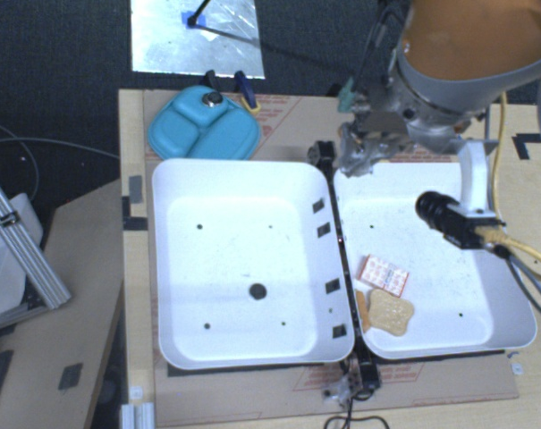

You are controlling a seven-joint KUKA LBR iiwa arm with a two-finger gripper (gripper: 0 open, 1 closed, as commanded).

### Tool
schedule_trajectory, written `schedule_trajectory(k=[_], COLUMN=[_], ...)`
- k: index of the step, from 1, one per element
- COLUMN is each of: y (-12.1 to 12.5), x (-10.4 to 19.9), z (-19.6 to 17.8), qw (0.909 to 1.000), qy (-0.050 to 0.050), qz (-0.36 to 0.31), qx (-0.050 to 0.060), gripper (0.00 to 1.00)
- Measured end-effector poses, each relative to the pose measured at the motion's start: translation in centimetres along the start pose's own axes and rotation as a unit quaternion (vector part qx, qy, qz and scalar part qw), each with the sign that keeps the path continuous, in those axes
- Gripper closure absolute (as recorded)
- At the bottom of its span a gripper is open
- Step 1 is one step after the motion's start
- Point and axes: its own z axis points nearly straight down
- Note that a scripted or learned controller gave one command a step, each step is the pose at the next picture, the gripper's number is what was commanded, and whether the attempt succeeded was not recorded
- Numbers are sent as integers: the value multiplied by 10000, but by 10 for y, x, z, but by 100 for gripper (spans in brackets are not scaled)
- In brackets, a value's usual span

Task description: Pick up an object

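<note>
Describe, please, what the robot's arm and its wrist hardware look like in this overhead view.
The arm carries a broad orange band over a grey housing. Beneath it sits a cluttered silver-grey metal wrist assembly with a small teal part at its side. A black cylindrical unit hangs on a white bracket, and yellow and grey cables trail away to the right.

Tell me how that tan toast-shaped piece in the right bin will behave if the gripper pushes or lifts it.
The toast-shaped piece lies flat, so it probably slides rather than rolls or tips. It looks thin and low, so fingers may struggle to get under it. It sits close beside the red-and-white packet and near the right bin's inner wall, so a push could shove it against either.
</note>
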Motion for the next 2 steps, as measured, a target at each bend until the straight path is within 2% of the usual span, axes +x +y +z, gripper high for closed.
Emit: schedule_trajectory(k=[1, 2], y=[4, 8], x=[38, -13], z=[58, -26], qw=[9999, 10000], qy=[-26, -21], qz=[-14, 33], qx=[114, 51], gripper=[100, 100])
